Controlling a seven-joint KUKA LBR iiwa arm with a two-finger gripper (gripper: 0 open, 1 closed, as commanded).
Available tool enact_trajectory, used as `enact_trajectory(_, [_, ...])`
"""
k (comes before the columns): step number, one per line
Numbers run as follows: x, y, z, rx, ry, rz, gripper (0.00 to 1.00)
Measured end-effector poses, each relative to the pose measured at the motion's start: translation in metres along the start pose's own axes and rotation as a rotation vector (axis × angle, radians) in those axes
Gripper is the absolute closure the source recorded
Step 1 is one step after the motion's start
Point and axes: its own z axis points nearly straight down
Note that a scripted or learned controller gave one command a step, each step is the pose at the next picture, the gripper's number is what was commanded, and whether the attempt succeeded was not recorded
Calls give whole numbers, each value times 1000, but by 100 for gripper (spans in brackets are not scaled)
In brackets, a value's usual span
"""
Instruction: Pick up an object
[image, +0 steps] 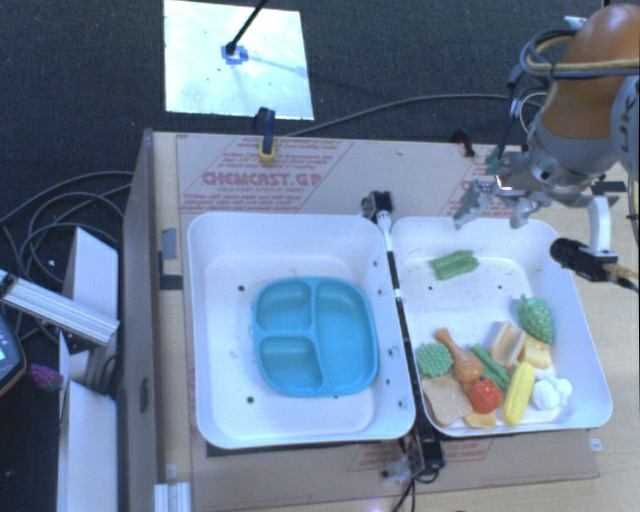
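The gripper (497, 207) is seen above the far edge of the right bin (585, 345), w/ its two fingers (470, 208) spread apart and nothing between them. It is held high, probably so the toys below are cleared before a descent is made.

The task's things are found in the right bin. A green pod (454, 264) lies alone toward the far side, well apart from the rest and nearest the gripper; it is judged the easiest pick, since room is left around it for both fingers. The other toys are crowded at the near side: a drumstick (458, 358), a round green piece (434, 359), a slice of bread (447, 399), a tomato (485, 395), a corn cob (519, 392), a green bumpy fruit (537, 319), yellow blocks (522, 348) and a white lump (548, 393). These touch or overlap, so a clean grip there is thought less likely; a neighbour could be nudged or caught too.

The left bin (215, 250) holds a blue divided tray (313, 334), approx. centred, lying flat. No pick has been made yet.
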Motion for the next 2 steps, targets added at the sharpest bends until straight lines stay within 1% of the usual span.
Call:
enact_trajectory(1, [-16,35,152,6,2,1,0])
enact_trajectory(2, [-15,36,171,2,1,0,0])
